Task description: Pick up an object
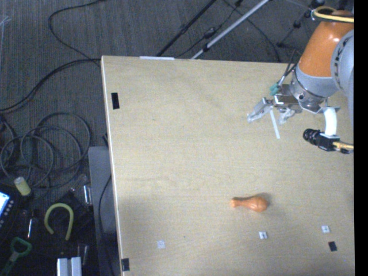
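Observation:
A small orange drumstick-shaped object lies on the tan bench top, toward the lower right. My gripper hangs over the upper right part of the bench, well above and slightly right of the object in the camera view. Its two pale fingers are spread apart, open, with nothing between them. The grey arm with its orange band reaches in from the right.
Small square markers dot the bench's lower right, and a black tag sits near its left edge. Cables and tools lie on the floor to the left. Tripod legs cross behind the bench.

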`<state>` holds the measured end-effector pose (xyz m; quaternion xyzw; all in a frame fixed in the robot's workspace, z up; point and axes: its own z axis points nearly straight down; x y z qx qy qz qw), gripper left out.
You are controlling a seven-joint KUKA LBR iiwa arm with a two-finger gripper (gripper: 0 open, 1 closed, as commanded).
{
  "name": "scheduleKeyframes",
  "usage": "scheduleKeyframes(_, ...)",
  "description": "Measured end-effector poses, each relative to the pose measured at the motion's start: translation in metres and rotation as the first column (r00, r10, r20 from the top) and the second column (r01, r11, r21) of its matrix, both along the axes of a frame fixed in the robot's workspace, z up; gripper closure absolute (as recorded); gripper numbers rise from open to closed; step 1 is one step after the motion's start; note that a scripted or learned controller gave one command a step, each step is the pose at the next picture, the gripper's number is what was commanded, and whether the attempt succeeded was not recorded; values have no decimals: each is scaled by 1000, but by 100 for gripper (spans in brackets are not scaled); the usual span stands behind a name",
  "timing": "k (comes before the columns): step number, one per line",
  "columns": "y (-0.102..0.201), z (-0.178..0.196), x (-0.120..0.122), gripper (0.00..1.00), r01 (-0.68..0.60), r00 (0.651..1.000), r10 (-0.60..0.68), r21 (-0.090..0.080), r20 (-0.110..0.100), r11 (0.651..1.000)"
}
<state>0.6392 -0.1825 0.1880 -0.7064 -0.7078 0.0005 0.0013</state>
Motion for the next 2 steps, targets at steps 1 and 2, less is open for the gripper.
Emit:
scheduleKeyframes(1,-33,-69,29,0,-257,967,257,-4,1,967)
scheduleKeyframes(2,-24,-104,30,0,-489,872,489,-2,1,872)
